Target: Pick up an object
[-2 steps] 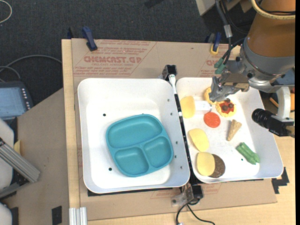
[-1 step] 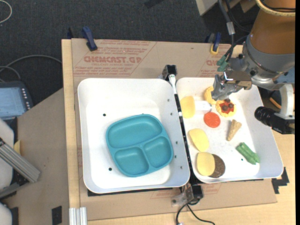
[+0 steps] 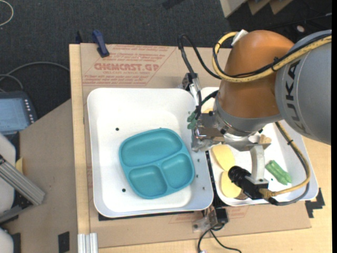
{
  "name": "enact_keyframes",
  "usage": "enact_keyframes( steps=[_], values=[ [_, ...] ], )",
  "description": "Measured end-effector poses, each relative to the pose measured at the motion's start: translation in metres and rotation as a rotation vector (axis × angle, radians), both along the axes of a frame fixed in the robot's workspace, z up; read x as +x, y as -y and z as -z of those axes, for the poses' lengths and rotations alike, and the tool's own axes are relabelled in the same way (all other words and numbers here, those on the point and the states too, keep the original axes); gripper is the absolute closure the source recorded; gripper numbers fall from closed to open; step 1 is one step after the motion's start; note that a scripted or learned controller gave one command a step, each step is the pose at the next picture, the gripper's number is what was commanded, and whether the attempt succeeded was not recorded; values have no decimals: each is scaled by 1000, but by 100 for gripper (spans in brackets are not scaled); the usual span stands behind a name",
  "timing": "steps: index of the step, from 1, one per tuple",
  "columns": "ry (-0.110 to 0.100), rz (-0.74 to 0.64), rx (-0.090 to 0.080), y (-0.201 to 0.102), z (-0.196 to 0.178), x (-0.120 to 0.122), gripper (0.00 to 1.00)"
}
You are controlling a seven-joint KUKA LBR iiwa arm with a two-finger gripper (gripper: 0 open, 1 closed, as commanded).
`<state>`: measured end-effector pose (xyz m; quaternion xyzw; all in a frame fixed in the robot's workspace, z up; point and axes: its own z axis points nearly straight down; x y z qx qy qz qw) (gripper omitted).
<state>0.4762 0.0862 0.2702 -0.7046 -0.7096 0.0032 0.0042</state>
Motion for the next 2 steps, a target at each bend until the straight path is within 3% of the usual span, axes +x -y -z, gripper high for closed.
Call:
enact_keyframes(
  steps=[1,2],
  values=[
    [26,2,3,-23,-143,4,100],
    [22,11,0,20,-222,4,100]
  ],
)
